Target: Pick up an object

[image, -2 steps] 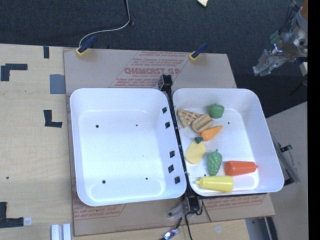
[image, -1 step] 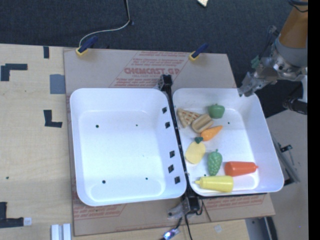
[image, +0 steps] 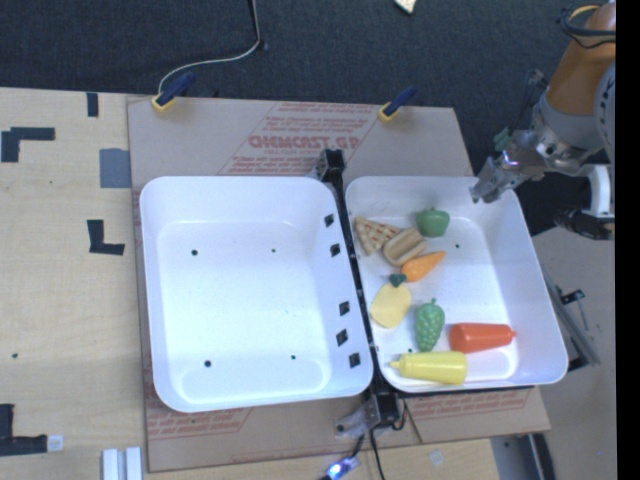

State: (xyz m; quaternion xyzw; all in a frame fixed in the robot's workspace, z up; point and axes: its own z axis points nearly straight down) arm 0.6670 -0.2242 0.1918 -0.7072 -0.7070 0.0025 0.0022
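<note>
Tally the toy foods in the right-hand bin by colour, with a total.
Green: 2, an apple and a bumpy green piece
Yellow: 2
Orange: 1
Red: 1
Tan: 2
Total: 8

Two white bins (image: 160, 268) on cardboard (image: 290, 143), blue clamps (image: 172, 88), dark carpet (image: 120, 18).

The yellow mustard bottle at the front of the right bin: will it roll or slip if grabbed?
The yellow mustard bottle lies on its side and looks rounded, so a nudge would probably roll it. Its glossy surface may slip. The bin wall beside it could crowd the gripper.
</note>
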